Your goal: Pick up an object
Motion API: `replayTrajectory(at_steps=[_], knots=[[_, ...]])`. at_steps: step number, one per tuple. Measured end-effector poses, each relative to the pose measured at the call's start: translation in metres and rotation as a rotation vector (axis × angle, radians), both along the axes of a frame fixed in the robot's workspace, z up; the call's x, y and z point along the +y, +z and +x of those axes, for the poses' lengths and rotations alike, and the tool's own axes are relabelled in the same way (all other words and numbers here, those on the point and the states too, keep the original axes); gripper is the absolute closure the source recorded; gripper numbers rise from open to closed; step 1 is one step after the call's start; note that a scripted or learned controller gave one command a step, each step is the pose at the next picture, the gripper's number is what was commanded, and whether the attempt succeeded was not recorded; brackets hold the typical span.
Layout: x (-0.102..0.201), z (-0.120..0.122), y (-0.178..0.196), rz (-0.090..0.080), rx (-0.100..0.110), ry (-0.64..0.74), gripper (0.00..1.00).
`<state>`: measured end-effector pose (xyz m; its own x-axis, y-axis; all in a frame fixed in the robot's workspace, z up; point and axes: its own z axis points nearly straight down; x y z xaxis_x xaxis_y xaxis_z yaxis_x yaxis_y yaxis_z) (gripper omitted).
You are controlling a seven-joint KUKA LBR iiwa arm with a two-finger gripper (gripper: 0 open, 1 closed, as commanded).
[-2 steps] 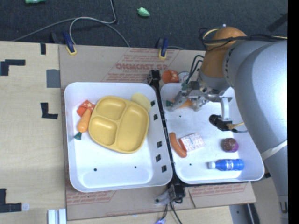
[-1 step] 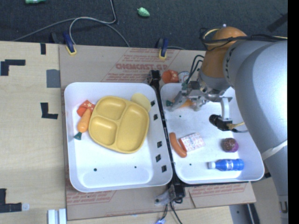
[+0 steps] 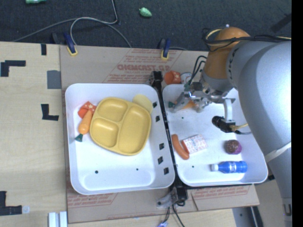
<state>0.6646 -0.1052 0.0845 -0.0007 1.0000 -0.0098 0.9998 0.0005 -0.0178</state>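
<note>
Starting on the left, the left bin (image 3: 75,169) has a yellow divided plate (image 3: 120,125) sitting in it at a bit of a tilt, taking up most of the upper half. Squeezed between the plate and the bin's left wall is a carrot (image 3: 84,123), with a small red piece (image 3: 86,109) just above it. A pale yellow round thing (image 3: 143,101) pokes out from under the plate's upper right corner.

Moving over to the right bin (image 3: 208,174): a hot dog (image 3: 180,146) lies near its left wall, and a pink-and-white wrapped packet (image 3: 195,144) is touching it on the right. Further right there's a dark purple ball (image 3: 232,146), and below it a blue bottle (image 3: 229,167) lying on its side near the front edge. A tomato-looking thing (image 3: 172,77) sits at the bin's top left corner, right by the rim.

The gripper (image 3: 191,100) is down in the upper part of the right bin, with something orange right at its tip. Honestly can't tell how far its jaws are spread or whether they've got hold of anything, it's too cluttered there. The grey arm (image 3: 265,89) with the orange band (image 3: 220,56) covers the right side.
</note>
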Motion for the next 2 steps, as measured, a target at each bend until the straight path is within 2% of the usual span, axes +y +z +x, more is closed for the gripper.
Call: replayTrajectory(at_steps=[1, 2], knots=[[0.0017, -0.0002, 0.0000, -0.003, -0.001, -0.002, 0.00], [-0.0014, 0.0004, 0.0000, 0.004, -0.001, 0.000, 0.00]])
